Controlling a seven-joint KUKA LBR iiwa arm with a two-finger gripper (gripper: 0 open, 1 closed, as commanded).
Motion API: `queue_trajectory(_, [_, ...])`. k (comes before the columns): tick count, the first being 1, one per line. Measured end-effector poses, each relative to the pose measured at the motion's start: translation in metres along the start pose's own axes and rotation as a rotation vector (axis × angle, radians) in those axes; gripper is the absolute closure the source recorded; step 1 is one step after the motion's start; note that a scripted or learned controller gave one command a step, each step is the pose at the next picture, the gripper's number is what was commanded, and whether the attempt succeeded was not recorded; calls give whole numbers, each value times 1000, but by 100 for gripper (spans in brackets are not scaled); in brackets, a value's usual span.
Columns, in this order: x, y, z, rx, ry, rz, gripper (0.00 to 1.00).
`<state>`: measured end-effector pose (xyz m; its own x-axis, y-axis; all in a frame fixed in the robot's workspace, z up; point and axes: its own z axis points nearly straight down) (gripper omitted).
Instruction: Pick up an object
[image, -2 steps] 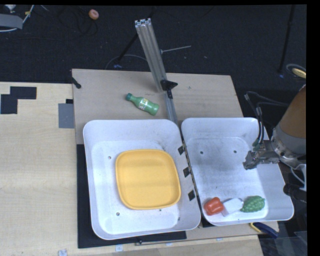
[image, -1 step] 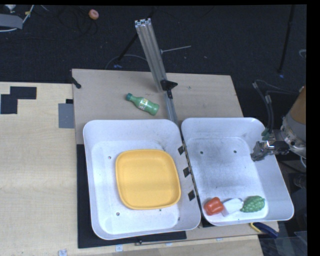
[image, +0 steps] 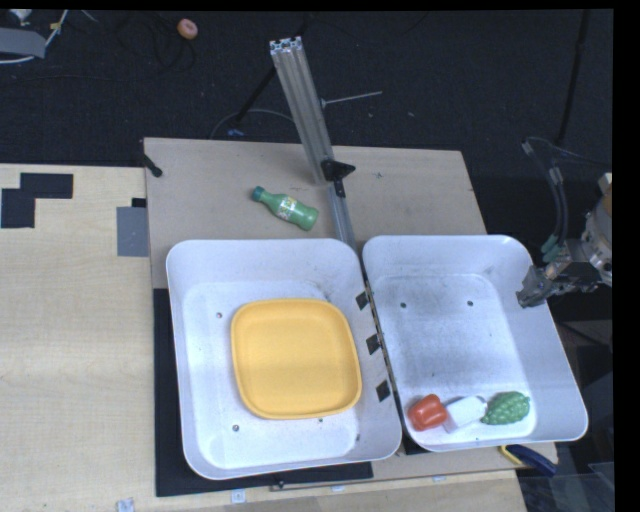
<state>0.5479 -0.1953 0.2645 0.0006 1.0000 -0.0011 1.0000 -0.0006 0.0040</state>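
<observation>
A yellow square plate (image: 296, 357) lies in the left bin (image: 195, 300). In the right bin (image: 450, 320), along its front edge, sit a red pepper-like toy (image: 428, 411), a small white block (image: 464, 411) and a green bumpy toy (image: 506, 408). My gripper (image: 535, 287) hangs at the right bin's right rim, far from those toys, coming in from the right edge of the camera view. Nothing shows between its fingers.
A green bottle (image: 286, 207) lies on the bench behind the left bin. A slanted aluminium post (image: 308, 100) rises behind the gap between the bins. Black clips (image: 372, 340) join the bins. Cables trail over the dark floor at the back.
</observation>
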Motion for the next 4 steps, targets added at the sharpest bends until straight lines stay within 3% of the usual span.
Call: queue_trajectory(4, [209, 57, 47, 5, 1, -3, 100])
